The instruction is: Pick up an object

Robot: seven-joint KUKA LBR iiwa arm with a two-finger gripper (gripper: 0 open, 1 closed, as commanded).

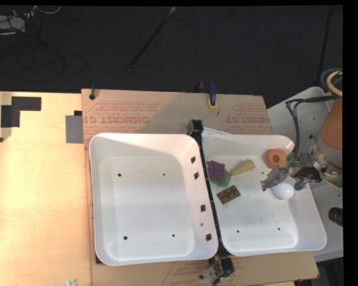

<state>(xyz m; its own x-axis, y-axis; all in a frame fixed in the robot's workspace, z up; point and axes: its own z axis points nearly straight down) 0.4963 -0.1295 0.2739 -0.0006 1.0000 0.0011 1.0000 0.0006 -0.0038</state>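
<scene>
This looks like a robotics lab. Two shallow white bins (145,246) sit side by side on taped-down cardboard sheets (168,111) over a pale wooden worktop (39,195), with loose cables (33,14) trailing across dark carpet (184,50) at the far side.

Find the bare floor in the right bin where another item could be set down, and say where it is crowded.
Bare: the right bin's near half, below the chocolate bar and white ball. Crowded: its far half, with grapes, cone, orange ring and gripper.
</scene>
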